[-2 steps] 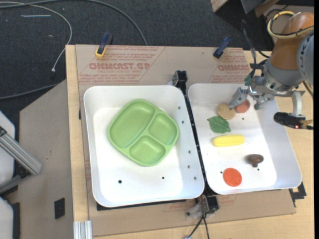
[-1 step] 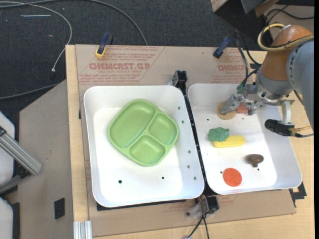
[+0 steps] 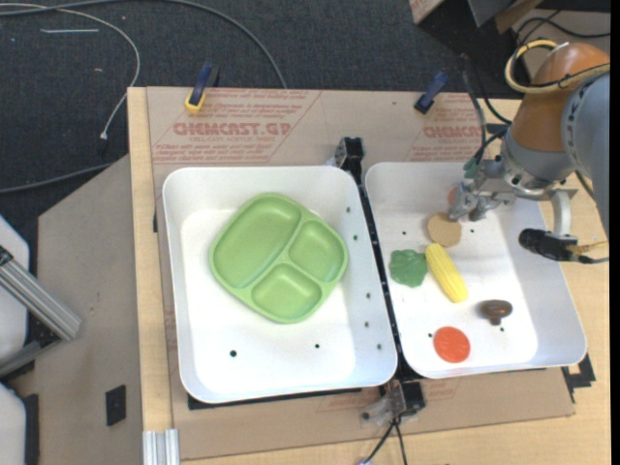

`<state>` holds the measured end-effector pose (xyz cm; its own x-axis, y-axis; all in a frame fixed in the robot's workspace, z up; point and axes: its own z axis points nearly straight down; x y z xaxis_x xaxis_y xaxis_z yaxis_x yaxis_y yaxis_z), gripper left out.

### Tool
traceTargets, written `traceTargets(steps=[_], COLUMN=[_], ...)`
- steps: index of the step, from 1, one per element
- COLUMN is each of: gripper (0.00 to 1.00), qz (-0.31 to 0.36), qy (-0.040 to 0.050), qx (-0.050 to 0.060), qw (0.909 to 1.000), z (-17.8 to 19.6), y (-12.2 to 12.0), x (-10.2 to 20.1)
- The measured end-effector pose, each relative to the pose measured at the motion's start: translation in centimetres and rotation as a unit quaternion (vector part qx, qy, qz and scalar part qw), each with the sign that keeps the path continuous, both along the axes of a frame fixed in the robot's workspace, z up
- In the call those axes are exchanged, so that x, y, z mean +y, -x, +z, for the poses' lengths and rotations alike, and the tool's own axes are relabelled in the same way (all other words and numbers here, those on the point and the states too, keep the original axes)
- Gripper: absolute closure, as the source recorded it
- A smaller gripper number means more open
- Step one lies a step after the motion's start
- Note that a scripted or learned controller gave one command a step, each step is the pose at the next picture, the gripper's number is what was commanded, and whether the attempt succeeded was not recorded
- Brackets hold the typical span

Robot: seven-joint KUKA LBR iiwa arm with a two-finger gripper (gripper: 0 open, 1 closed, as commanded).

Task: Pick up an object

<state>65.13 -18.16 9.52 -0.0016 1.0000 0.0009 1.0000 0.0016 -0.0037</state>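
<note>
The claw (image 3: pixel 468 204) hangs low over the far part of the right bin (image 3: pixel 542 342); whether its fingers are parted or closed cannot be told. Just below-left of it, almost touching, lies a tan disc (image 3: pixel 445 230). A little nearer the camera from there lie the yellow corn (image 3: pixel 446 271) and, at its left, a green leafy piece (image 3: pixel 408 267). Farther toward the bin's near edge sit a brown mushroom (image 3: pixel 496 310) and an orange round (image 3: pixel 451 344). Well to the claw's left, the other bin (image 3: pixel 194 356) holds a green divided plate (image 3: pixel 279 257), lying flat.
</note>
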Motion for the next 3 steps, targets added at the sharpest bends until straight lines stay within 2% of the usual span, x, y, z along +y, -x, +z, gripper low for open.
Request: traceTargets(steps=[2,3], gripper=[1.0,1.0], qz=[0.0,0.0], qy=[0.0007,0.0007], qx=[-0.002,-0.002], qw=[1.0,1.0], z=[8.0,10.8], y=[-0.5,-0.6], x=[-0.4,-0.5])
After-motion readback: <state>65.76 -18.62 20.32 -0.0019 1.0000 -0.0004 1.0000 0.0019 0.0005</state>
